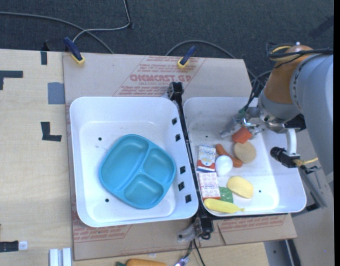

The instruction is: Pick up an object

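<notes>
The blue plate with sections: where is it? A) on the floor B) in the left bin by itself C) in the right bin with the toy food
B. The blue plate lies alone in the left bin, while the toy food sits in the right bin.

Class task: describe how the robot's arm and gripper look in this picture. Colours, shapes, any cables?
The arm is a thick, rounded grey tube with an orange band above the wrist. Yellow and black cables loop over its top. The gripper is small, metallic grey, with thin fingers. A black fitting sticks out beside it.
</notes>
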{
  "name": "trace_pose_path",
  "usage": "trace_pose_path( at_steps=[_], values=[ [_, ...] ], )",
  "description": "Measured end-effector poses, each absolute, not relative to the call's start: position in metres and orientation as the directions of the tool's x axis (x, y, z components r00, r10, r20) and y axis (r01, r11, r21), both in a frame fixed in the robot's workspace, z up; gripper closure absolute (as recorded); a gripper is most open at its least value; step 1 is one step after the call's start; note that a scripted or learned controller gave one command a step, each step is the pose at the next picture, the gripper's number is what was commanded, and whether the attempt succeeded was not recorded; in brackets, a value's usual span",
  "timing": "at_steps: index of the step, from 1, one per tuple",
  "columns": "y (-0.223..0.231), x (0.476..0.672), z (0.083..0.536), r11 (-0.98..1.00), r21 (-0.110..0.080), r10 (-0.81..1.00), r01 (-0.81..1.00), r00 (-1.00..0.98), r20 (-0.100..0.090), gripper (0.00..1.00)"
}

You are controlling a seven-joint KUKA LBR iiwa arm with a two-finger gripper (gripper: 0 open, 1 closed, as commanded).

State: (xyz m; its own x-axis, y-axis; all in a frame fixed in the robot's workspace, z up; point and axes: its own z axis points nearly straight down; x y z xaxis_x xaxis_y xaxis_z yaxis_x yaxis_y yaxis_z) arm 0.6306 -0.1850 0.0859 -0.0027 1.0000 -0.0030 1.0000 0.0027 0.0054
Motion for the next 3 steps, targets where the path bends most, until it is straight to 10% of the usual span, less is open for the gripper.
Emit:
trace_pose_path(
  at_steps=[1, 3],
  values=[
    [-0.186, 0.631, 0.097, 0.003, 0.006, 1.000, 1.000, -0.003, -0.005, 1.00],
    [-0.064, 0.621, 0.184, 0.002, 0.000, 1.000, 1.000, -0.002, 0.001, 1.00]
  ],
)
